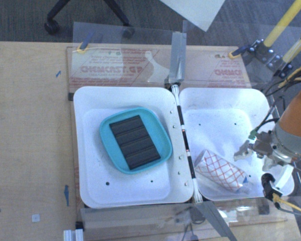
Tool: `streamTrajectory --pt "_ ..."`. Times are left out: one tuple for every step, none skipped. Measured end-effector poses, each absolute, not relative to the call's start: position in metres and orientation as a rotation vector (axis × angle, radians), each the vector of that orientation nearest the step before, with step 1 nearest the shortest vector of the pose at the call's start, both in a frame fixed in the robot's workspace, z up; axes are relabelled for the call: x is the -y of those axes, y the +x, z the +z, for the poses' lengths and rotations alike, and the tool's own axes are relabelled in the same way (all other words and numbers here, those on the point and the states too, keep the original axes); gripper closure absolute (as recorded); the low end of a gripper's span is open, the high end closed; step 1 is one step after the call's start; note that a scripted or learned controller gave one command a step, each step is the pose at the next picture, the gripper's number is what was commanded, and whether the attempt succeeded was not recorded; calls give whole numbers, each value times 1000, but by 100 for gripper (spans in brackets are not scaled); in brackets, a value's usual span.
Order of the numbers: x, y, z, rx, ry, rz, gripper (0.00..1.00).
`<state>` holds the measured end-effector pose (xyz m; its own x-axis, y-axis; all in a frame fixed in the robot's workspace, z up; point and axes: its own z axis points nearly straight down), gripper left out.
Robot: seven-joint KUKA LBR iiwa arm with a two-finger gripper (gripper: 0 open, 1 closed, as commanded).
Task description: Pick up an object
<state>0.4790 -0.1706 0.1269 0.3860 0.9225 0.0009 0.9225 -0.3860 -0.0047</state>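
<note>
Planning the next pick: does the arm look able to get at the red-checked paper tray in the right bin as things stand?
Probably yes. The red-checked paper tray lies uncovered in the right bin, near its front wall, with nothing on top of it. The tool hangs just beside it over the same bin. The closeness of the wall might hamper a grasp.

Grey arm at the right edge, reaching in low

The grey KUKA arm [290, 134] enters from the right edge of the camera view, its orange band (partly cut off by the frame) sitting above the wrist. Below the band a grey metal wrist block carries dark cables and a small green fitting. The two-finger end effector [245, 152] points leftward and slightly down, its pale tip small and blurred.
</note>
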Motion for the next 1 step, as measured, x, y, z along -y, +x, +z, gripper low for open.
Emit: streamTrajectory --pt "152 481 88 2079 -2363 -6 0"
